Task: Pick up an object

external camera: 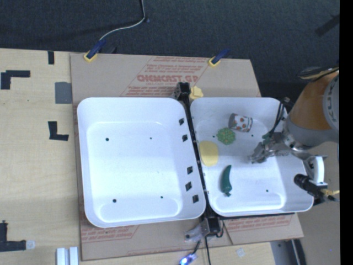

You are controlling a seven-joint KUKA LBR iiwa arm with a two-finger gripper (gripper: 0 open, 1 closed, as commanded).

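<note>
Right bin (276, 200) holds broccoli (226, 136), pepper (226, 181), can (240, 122).

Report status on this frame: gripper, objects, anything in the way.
Gripper low over right bin, holding nothing visible. Yellow object, green ball, dark green piece, small can lie loose. Path clear.

Two white bins (132, 106) (side by side), four objects (209, 153).

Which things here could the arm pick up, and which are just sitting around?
Pickable, all in the right bin:
green leafy piece
yellow piece
dark green pepper-shaped piece
small red and white can
The gripper hangs beside them.

Just lying about:
left bin
cardboard sheet
yellow and blue clamps
cable
</note>
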